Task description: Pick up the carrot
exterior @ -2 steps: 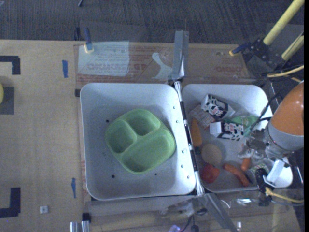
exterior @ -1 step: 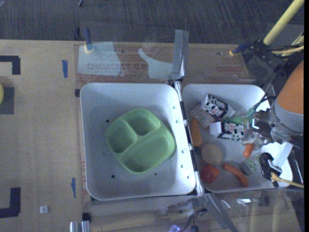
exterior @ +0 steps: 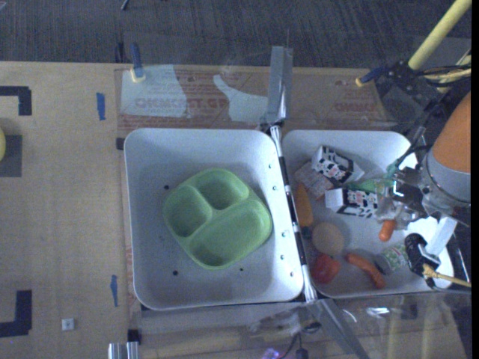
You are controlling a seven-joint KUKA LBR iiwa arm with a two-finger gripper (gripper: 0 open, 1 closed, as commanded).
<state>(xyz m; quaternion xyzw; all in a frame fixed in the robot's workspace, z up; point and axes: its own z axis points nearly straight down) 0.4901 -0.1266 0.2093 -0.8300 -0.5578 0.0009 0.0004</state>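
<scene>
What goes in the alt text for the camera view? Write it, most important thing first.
The arm's gripper hangs over the right bin, close above a small orange carrot amid toy food and milk cartons. The left bin holds a green divided plate.

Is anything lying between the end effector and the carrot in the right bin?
Nothing visible lies between them. The end effector hangs over the right bin, and the carrot lies just below-left of it with bare bin floor between. A small green piece sits beside that path.
</scene>
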